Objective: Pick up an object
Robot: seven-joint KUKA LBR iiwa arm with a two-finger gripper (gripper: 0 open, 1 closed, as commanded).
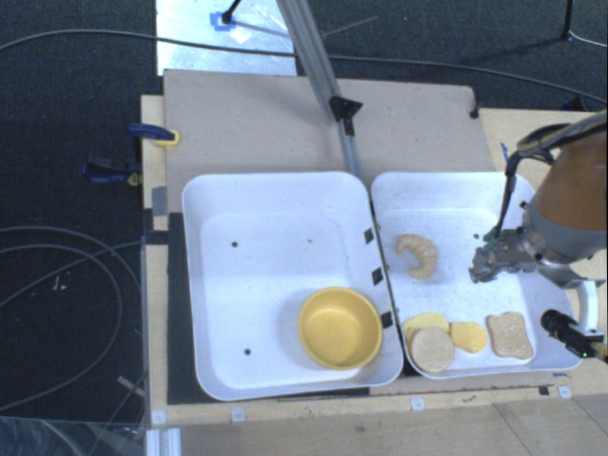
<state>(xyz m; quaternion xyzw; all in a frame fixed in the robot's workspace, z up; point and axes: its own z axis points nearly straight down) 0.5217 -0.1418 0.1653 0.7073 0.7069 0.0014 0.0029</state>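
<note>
The croissant (418, 255) lies in the right bin (446, 190), toward its left-hand wall and apart from the other food; as the piece nearest the claw (486, 266) with open floor around it, it looks the likeliest thing to pick. It reads as a light moulded toy pastry, probably stiff or slightly springy with a smooth skin, so it should weigh little but could slide out of a shallow pinch; taking it across the thick middle of the curve, rather than at a tapered tip, seems the safer hold. The claw hangs low over the bin floor just to the croissant's right, with nothing visibly in it; how wide it stands cannot be told from this angle. Along the bin's front edge sit a round yellow slice (426, 324), a pale round slice (433, 349) overlapping it, a small yellow chunk (467, 336) and a bread slice (510, 335). In the left bin (237, 193) a yellow bowl (340, 327) rests near the front right corner. No label, brand or writing is legible anywhere on the food, bins or bench (408, 112).
</note>
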